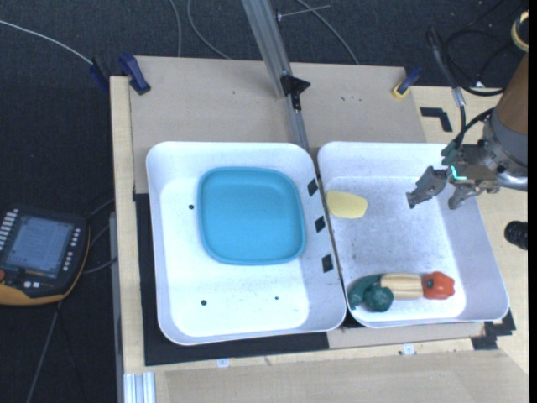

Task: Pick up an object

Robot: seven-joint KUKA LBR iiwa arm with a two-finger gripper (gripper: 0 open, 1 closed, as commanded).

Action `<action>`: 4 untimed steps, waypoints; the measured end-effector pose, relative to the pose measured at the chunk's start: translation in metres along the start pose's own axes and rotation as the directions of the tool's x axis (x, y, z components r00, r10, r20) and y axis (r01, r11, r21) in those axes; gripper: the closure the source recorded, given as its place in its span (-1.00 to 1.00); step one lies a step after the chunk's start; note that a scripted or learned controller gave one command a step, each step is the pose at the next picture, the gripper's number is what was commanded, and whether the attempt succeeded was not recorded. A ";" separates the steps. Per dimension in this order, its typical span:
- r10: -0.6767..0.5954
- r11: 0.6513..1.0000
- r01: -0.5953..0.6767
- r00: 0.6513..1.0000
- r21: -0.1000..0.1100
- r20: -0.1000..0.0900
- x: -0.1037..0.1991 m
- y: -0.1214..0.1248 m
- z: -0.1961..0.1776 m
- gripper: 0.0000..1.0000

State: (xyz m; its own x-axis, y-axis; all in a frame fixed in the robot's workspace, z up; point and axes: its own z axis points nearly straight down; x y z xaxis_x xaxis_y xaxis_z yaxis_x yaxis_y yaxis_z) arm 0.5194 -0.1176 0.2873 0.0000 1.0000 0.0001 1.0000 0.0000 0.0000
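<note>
Camera view: the hand (443,191), fingers spread and holding nothing, hovers over the right bin (495,267). A pale yellow, rounded object (346,205) lies near that bin's upper left corner.

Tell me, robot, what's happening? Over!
Gripper open, holding nothing, above the right bin. Yellow piece by the divider; green, tan and red toys along the near wall. Nothing in the way.

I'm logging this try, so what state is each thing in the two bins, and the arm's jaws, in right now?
Blue plate: flat in left bin, nothing on it.
Yellow piece: lying loose at right bin's left wall.
Green, tan and red toy: lying on its side along the near wall.
Gripper: jaws open, holding nothing, above the right bin.
</note>
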 end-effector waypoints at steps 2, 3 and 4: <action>0.000 1.000 0.000 1.000 0.003 0.000 0.001 -0.004 0.042 -1.00; 0.000 1.000 0.000 1.000 0.003 0.000 -0.001 0.001 0.086 -1.00; 0.000 1.000 0.000 1.000 0.005 0.000 -0.008 0.004 0.144 -1.00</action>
State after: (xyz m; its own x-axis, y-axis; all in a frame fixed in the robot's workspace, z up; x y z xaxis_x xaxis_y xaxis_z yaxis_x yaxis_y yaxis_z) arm 0.5232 -0.1260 0.1432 0.0004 1.0000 0.0006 1.0000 -0.0004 -0.0046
